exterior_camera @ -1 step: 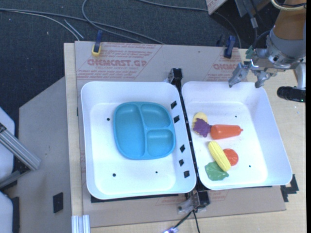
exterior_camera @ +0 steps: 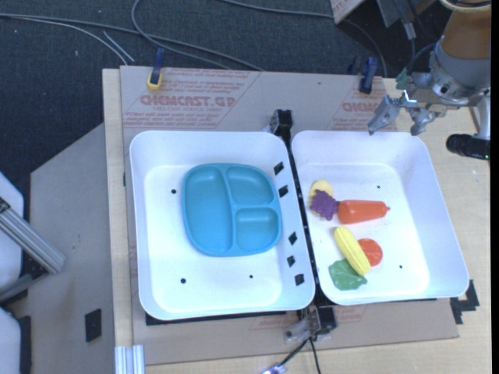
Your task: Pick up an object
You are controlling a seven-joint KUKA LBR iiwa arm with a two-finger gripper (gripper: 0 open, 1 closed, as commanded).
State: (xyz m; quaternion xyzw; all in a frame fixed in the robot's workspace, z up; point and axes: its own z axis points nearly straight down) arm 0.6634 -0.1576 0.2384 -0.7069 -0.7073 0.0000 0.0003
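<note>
My gripper (exterior_camera: 399, 121) hangs above the far rim of the right shallow white plastic bin (exterior_camera: 437, 209), with its two fingers spread apart and nothing between them. I judge that the picking has not begun.

The toys lie well below the gripper and a little to its left in the picture, toward the near side of this bin. Closest to the gripper is the orange plastic carrot (exterior_camera: 362, 209); its long axis runs left to right across the bin, so I think the fingers must close across its short side. Touching its left end is a small purple toy (exterior_camera: 323, 205), with a small yellow piece (exterior_camera: 320, 188) just beyond it. Further from the gripper lies the yellow plastic corn cob (exterior_camera: 351, 250), slanted, resting against a red round toy (exterior_camera: 370, 252) and a green leafy toy (exterior_camera: 346, 275). All look smooth and hard.

Far to the left of the gripper, the other bin holds a blue divided plastic tray (exterior_camera: 231, 209).
</note>
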